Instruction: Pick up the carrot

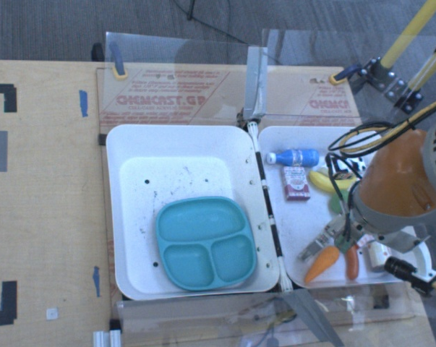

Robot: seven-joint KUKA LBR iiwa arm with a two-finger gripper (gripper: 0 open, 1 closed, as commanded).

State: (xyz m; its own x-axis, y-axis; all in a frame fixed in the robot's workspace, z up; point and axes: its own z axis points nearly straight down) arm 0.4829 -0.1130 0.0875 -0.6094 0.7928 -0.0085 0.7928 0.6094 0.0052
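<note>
1 step barely begun: carrot [322, 264] lying in right bin [290, 270], near front wall, beside a red sausage [352, 263]. Gripper [325, 238] hovering just above it; jaws' state impossible to tell. Lifting remaining.

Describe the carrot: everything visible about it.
The carrot is a small orange toy-like piece, apparently smooth plastic, tapering to a point. It lies tilted in the right bin, near its front wall, tip toward the lower left and thick end up right under the gripper. A red-orange item lies just right of it. Whether the gripper touches it cannot be told.
</note>
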